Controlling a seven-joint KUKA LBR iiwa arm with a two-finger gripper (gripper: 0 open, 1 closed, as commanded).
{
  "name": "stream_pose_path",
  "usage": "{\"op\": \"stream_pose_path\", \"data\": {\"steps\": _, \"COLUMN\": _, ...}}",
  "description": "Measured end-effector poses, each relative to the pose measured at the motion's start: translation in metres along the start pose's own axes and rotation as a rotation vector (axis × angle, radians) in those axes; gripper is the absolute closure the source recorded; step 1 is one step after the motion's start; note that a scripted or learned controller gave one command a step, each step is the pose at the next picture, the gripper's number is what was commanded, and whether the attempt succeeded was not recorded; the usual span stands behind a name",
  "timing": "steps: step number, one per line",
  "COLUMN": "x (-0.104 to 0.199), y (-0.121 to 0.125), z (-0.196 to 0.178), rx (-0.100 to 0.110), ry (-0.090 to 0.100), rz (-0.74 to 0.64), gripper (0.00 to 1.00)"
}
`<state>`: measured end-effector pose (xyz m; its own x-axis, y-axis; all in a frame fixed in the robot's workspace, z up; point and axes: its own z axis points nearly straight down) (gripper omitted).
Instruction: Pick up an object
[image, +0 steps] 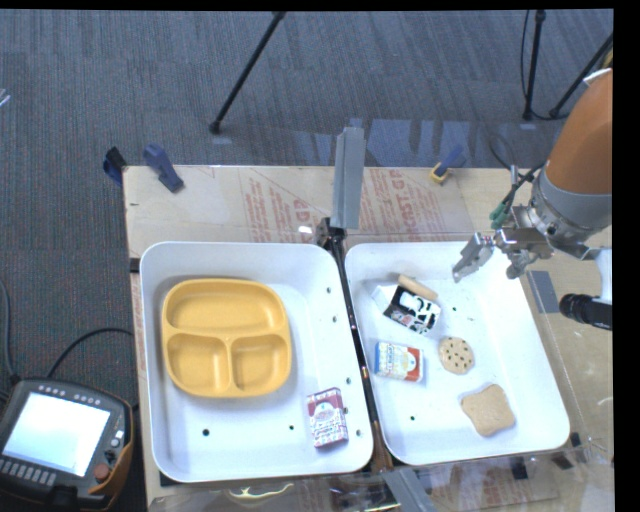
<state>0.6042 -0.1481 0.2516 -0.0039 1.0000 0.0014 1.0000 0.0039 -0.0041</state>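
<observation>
Camera view: the gripper (492, 257) hovers with fingers spread and empty above the right bin (545, 350); it should descend squarely over the milk carton (408, 306) just beside it.

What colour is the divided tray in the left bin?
Yellow-orange all over; the divided tray shows plainly in the camera view.

R bin: milk carton (410, 307) tipped | cookie (456, 355) | toast (488, 410) | small box (399, 361), maybe juice
</observation>
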Motion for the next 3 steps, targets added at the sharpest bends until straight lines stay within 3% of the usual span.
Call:
{"op": "stream_pose_path", "data": {"steps": 1, "x": 0.019, "y": 0.007, "z": 0.134, "rx": -0.006, "ry": -0.001, "rz": 0.036, "gripper": 0.0}}
{"op": "stream_pose_path", "data": {"steps": 2, "x": 0.063, "y": 0.044, "z": 0.159, "rx": -0.011, "ry": -0.002, "rz": 0.072, "gripper": 0.0}}
{"op": "stream_pose_path", "data": {"steps": 3, "x": 0.064, "y": 0.044, "z": 0.151, "rx": -0.008, "ry": 0.0, "rz": 0.07, "gripper": 1.0}}
